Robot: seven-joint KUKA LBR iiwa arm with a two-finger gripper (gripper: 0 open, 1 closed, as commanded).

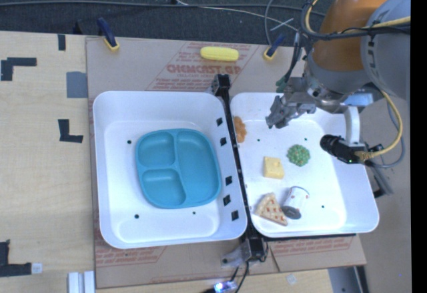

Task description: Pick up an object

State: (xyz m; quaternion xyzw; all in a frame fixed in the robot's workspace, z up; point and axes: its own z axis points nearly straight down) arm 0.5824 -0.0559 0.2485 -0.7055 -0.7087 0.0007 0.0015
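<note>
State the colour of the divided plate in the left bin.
Light blue plate, clearest in the camera view.

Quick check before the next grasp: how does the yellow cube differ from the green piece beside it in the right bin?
The yellow cube is blocky with flat faces; the green piece is rounded and bumpy. The cube lies nearer the bin's centre, the green piece nearer its right wall and slightly farther back. Both look similar in size, lie loose on the right bin floor, apart from the gripper.

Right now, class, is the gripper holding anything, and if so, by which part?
Nothing shows in the gripper. It hangs above the right bin, apart from the cheese cube and the broccoli lying there.
</note>
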